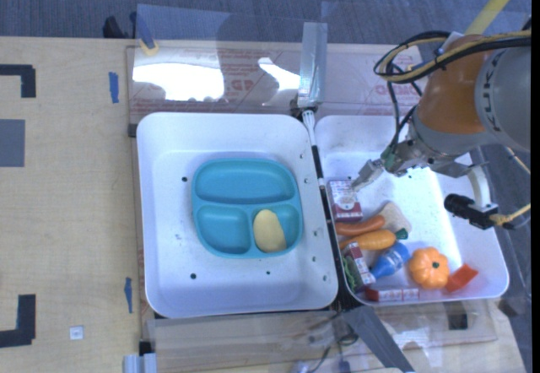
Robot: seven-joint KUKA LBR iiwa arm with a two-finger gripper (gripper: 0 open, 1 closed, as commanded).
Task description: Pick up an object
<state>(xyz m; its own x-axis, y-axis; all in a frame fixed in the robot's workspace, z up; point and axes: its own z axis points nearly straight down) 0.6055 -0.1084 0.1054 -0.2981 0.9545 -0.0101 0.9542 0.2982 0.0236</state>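
White plastic makes up both shallow bins, set side by side on a pale wooden bench. Inside the left bin sits a teal divided tray, and a yellow, egg-shaped object rests in the tray's lower right compartment, its long axis running roughly up and down the view. A cluster of objects lies toward the near side of the right bin. Nearest the dividing wall is a small red-and-white carton; its printing is too small to read, and its long axis runs up and down the view, parallel to the wall. Just below it lie two orange, carrot-like pieces, both stretched left to right with a slight upward tilt to the right. Below those are a dark red packet with unreadable lettering, a blue bottle-shaped item angled up toward the right, a small orange pumpkin, and a red piece just right of the pumpkin. From the right the grey arm with its orange band reaches in, and the gripper hovers just above and to the right of the carton, pointing down-left toward it. Whether the gripper is open or closed cannot be told; nothing is visibly held in it.
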